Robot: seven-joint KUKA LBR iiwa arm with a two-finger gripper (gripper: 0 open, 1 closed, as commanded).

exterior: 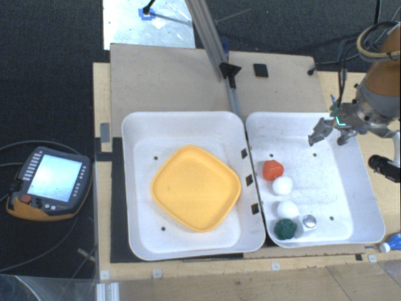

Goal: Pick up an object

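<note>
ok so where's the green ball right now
The green ball sits at the near edge of the right bin, just below a white ball and left of a small silver thing.

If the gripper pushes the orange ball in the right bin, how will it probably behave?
The orange ball looks round, so it would probably roll rather than slide. A white ball lies right beside it, so a push that way may knock it along. Its matte surface suggests it is not very slippery, though its weight cannot be judged.
</note>
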